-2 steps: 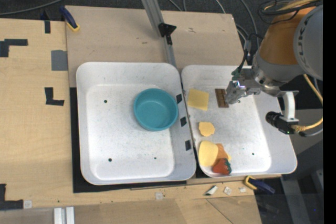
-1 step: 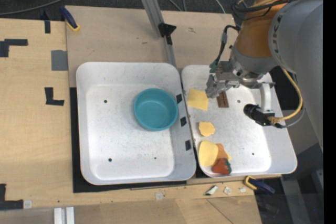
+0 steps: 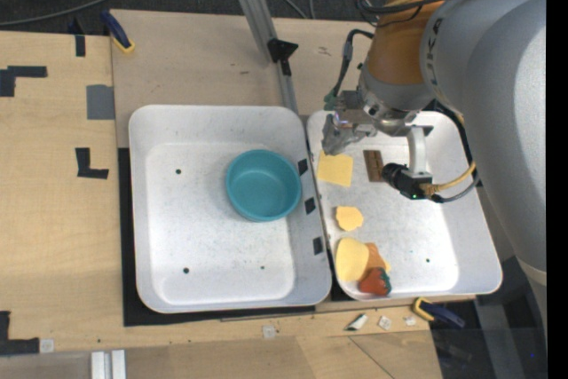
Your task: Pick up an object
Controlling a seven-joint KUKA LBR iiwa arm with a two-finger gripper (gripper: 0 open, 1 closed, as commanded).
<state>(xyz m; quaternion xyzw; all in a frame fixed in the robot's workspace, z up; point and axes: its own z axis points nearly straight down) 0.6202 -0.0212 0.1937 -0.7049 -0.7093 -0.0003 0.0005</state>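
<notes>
2 white bins sit side by side on the counter (image 3: 204, 49). The left bin (image 3: 160, 191) holds a teal bowl (image 3: 263, 184). The right bin (image 3: 444, 262) holds the candidate items: a yellow square slice (image 3: 335, 169) nearest the bowl, a small yellow piece (image 3: 349, 217) below that slice, and further below it a round yellow piece (image 3: 351, 258) touching an orange and red item (image 3: 376, 278). A brown block (image 3: 373, 165) lies just beside the slice, on the side away from the bowl.

Claw (image 3: 338, 138) hangs directly above the slice's upper edge. Finger state: cannot tell; nothing is seen held.

Assessment: step in hand is the approach, with the slice the likely target. Next move calls for a straight descent and closure across the thin slice, which may slip.
</notes>
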